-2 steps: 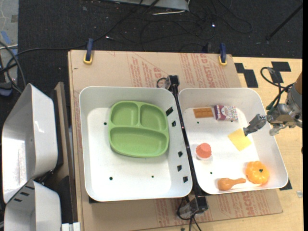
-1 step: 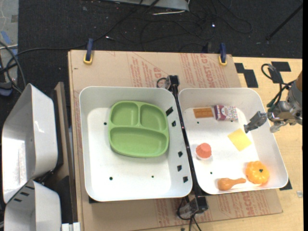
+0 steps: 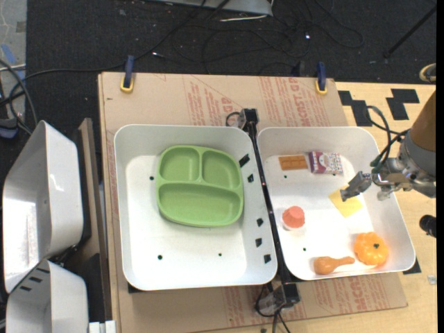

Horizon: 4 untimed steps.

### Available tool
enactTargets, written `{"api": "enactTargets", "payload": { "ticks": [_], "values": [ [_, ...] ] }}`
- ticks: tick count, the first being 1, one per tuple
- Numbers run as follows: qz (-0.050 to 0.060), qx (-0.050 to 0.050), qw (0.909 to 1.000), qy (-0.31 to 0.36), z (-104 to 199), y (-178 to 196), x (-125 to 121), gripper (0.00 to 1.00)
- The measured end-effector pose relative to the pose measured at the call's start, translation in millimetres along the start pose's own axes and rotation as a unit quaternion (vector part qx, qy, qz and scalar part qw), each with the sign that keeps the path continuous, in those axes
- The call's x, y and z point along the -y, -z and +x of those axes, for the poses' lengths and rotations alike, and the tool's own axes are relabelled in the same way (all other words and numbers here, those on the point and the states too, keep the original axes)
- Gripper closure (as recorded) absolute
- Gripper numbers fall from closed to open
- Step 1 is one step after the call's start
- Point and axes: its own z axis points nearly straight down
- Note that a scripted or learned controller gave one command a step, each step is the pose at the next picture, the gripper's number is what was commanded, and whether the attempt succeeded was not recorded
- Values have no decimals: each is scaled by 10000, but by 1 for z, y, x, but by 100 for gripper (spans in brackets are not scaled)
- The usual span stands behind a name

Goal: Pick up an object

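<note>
We log the yellow flat square piece [image 3: 346,204] lying in the right white shallow bin [image 3: 388,207], near its right wall; it sits closest to the gripper [image 3: 368,183], whose two fingers [image 3: 358,185] are spread apart just above and beside it, with nothing between them. The grey arm with the orange band [image 3: 424,141] enters from the right edge. Left of the yellow piece we note a small pink-red round cap-shaped object [image 3: 294,217]. Toward the bin's far side lie an orange rectangular packet [image 3: 292,162] and, just beside it, a maroon and white wrapped packet [image 3: 325,162]. Near the front wall rest an orange pumpkin-shaped toy [image 3: 370,248] and a tan gourd-shaped toy [image 3: 332,263]. The left white shallow bin [image 3: 139,255] holds a light green plastic plate with three compartments [image 3: 200,186]. Both bins sit on a brown cardboard-covered surface [image 3: 201,92].
</note>
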Motion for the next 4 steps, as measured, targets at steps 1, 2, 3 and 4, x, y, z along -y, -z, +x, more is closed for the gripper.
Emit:
{"api": "enactTargets", "payload": {
  "ticks": [1,2,3,4],
  "values": [
    [3,-4,10000,-5,8,-59,5,0],
    [-1,-1,10000,-5,9,-99,6,0],
    [-18,5,10000,-9,9,-87,5,100],
    [-47,20,10000,-6,-2,-34,1,100]
  ]
}}
